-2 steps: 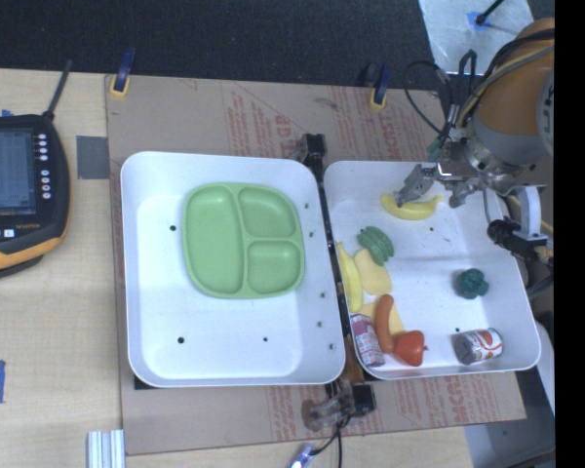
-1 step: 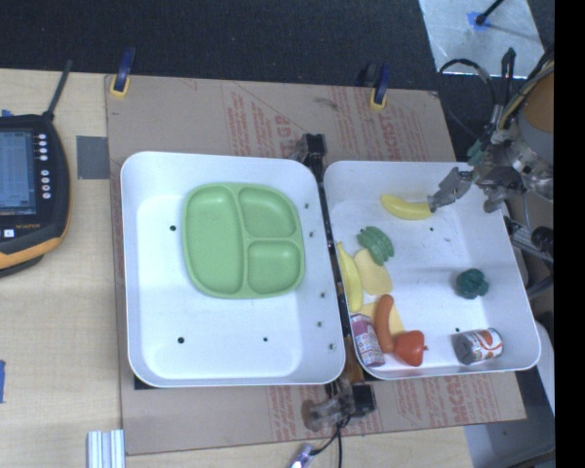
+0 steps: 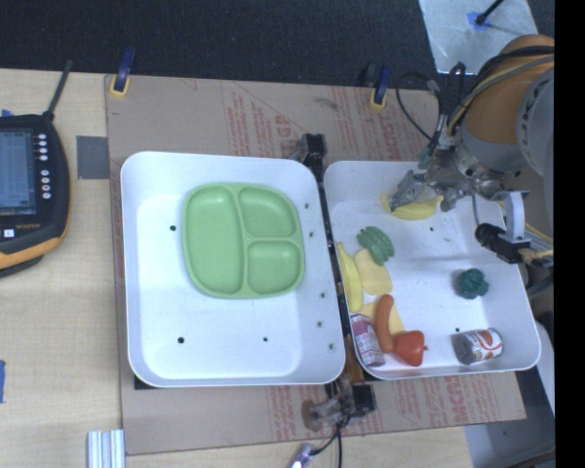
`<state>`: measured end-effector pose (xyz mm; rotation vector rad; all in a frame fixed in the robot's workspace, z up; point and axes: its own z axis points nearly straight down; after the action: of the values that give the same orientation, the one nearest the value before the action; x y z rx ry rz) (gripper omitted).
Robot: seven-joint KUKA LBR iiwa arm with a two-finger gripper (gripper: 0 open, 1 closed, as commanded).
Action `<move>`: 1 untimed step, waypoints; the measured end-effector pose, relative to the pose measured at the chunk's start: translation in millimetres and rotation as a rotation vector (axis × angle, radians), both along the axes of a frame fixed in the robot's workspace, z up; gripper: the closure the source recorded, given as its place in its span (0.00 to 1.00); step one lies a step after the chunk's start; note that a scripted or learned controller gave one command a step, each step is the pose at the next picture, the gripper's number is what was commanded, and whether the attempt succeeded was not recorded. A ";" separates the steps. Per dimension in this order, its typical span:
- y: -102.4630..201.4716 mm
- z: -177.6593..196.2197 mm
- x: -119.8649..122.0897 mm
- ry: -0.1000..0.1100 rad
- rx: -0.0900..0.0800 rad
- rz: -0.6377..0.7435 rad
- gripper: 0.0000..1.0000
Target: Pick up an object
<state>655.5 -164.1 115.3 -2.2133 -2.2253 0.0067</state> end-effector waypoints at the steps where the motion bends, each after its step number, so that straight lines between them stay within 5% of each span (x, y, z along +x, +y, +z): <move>1: -48.4 102.8 -20.8 -0.004 0.000 -0.003 0.00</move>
<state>634.7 -212.5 218.1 -2.2186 -2.2242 0.0019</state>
